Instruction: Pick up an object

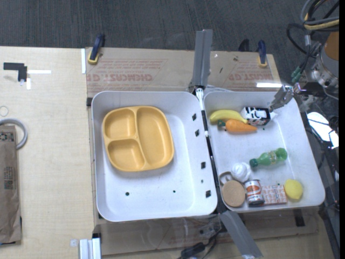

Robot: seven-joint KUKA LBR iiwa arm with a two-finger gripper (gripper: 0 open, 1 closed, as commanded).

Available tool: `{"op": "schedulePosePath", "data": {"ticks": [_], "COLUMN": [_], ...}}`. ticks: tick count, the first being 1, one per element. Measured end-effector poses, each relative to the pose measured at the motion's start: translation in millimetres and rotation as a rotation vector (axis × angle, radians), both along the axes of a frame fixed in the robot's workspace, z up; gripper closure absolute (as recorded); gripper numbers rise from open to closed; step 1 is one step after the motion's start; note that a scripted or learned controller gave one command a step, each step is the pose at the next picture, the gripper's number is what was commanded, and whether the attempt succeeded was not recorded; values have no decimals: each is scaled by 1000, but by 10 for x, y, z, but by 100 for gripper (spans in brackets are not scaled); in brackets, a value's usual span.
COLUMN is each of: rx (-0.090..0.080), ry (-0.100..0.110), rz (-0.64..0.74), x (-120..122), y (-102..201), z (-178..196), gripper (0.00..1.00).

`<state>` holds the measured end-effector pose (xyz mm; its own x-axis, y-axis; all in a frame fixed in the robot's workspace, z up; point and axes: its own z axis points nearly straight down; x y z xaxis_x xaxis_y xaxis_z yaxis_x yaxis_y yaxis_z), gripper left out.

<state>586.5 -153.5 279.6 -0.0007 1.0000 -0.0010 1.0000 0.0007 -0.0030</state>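
Note:
The right bin [307,144] holds a banana [226,115], an orange carrot [240,126] and a black-and-white toy [256,114] near its far edge. A green bottle [268,157] lies on its side in the middle. Along the near edge are a lemon [293,189], a small can [253,192], a pink packet [275,194], a brown disc [233,193] and a white lid [240,171]. My gripper [281,97] hangs over the bin's far right corner, just right of the toy and above it, with nothing seen in it.
The left bin [108,198] carries a yellow divided plate [138,138]. A grey divider bar [202,58] runs between the bins at the back. Blue clamps [97,47] hold the cardboard behind. Cables [318,15] and the arm crowd the right side.

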Motion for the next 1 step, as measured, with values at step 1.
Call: {"op": "schedulePosePath", "data": {"ticks": [1], "rx": [0], "ry": [-2], "rz": [113], "x": [207], "y": [219], "z": [-1053], "gripper": [0]}}
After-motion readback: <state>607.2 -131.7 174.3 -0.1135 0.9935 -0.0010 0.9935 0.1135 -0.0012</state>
